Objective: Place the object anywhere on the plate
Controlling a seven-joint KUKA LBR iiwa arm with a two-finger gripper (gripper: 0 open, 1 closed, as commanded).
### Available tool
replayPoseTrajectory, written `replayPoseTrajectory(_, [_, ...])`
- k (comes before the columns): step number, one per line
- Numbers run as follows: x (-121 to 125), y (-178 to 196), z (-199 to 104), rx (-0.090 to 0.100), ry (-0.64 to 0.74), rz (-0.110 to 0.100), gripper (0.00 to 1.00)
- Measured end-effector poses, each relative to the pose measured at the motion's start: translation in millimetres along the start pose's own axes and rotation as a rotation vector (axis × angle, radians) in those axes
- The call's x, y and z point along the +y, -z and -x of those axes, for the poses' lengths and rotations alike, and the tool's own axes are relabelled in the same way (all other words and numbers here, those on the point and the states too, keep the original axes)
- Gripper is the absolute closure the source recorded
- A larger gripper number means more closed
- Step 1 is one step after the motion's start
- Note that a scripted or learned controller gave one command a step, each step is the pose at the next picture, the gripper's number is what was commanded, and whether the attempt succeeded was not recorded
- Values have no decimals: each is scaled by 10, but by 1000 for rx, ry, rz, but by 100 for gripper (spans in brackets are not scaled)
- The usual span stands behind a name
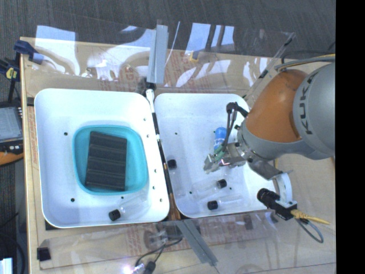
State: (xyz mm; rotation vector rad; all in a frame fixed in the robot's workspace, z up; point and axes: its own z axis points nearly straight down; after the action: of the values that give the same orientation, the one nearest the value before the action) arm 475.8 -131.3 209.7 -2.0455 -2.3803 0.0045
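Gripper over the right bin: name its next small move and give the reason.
Probably a short descent with a grasp attempt. The gripper hangs over the right white bin beside a small blue object, while the square teal plate carrying a dark ribbed rectangular block sits across in the left white bin. Nothing visibly sits between the fingers.

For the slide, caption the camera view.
Grey arm's claw over right white bin; dark ribbed block on blue plate in left bin.
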Motion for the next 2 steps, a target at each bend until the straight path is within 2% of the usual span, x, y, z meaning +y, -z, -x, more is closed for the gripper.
replayPoseTrajectory(1, [1041, 149, -269, 0, 79, 2, 100])
replayPoseTrajectory(2, [865, -189, -1542, 0, 132, -1, 100])
